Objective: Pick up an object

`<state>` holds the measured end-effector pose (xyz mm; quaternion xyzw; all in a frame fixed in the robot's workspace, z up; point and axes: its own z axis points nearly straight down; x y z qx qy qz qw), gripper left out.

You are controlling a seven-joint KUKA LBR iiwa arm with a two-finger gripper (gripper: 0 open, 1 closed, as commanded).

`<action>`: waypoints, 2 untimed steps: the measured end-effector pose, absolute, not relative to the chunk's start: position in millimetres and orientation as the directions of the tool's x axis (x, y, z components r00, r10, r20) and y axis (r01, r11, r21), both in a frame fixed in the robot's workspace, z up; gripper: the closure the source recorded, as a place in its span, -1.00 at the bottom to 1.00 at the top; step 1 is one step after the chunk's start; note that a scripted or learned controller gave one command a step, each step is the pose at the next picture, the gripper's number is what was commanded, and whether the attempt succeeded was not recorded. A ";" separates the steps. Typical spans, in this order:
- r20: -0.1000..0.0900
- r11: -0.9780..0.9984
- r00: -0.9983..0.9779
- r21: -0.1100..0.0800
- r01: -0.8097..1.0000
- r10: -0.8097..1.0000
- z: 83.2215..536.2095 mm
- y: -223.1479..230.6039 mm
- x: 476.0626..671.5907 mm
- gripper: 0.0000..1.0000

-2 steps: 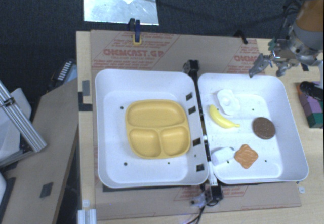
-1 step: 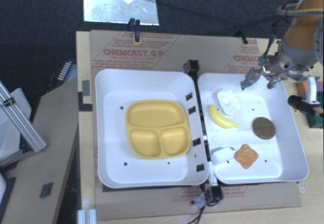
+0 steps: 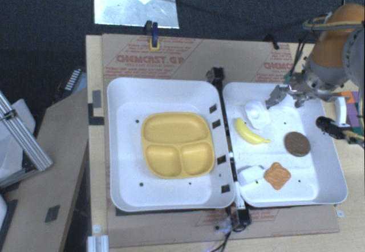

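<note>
We see the tool [image 3: 283, 95], fingers spread and holding nothing, above a small curved yellow banana [image 3: 251, 133] in the right bin [image 3: 331, 188].

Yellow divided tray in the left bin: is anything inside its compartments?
Nothing: all three compartments of the yellow tray show bare yellow. The left bin floor beneath it is covered.
</note>
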<state>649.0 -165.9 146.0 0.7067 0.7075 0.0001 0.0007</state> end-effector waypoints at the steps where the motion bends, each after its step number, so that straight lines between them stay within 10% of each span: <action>1: 0.000 0.005 -0.005 -0.002 1.000 1.000 96.3 -155.2 649.7 -1.00; 2: -0.002 0.006 -0.006 0.006 1.000 1.000 110.6 -156.1 651.6 1.00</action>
